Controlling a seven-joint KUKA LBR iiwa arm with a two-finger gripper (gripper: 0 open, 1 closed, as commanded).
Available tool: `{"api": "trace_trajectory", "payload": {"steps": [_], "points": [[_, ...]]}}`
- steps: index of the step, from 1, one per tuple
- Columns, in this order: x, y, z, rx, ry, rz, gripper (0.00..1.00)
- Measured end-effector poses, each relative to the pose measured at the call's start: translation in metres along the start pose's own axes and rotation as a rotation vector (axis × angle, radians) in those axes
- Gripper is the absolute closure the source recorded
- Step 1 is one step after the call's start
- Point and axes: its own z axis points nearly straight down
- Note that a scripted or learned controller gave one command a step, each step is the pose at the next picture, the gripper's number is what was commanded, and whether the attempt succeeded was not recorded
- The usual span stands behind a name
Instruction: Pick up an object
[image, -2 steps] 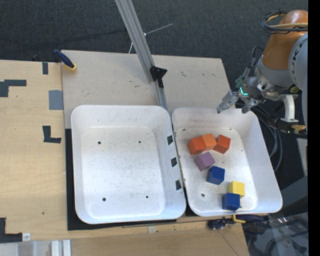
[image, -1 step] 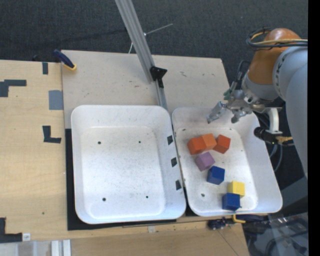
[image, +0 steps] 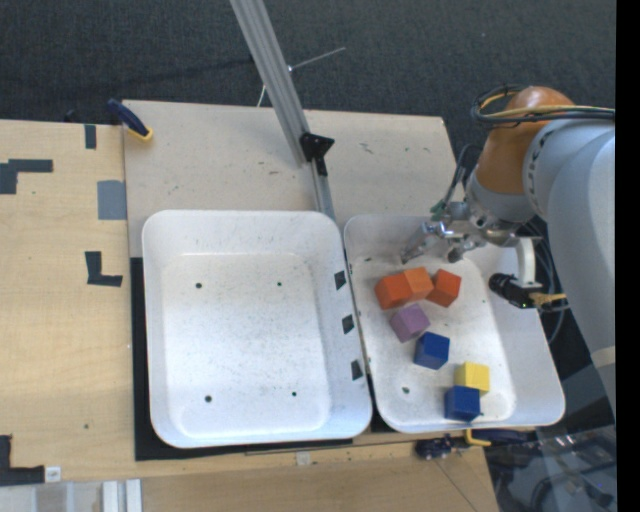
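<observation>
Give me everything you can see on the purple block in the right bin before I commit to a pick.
The purple block is a small pale-violet cube with a matte look, possibly foam or painted wood. It lies flat on the floor of the right bin, turned slightly askew to the bin walls. Its upper edge meets or nearly meets the larger orange block; the blue block sits close at its lower right, contact unclear. The gripper is apart from it, above the orange blocks.

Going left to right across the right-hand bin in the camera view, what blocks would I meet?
Larger orange block → purple block → upper blue block → yellow block. The smaller orange block and the lower blue block overlap these in left-right position, so they are left out.
</observation>
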Motion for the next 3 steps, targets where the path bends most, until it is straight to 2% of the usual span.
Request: {"api": "trace_trajectory", "payload": {"steps": [1, 3], "points": [[0.000, 0.002, -0.014, -0.005, -0.002, -0.001, 1.00], [0.004, 0.004, -0.132, -0.012, -0.001, 0.001, 1.00]]}}
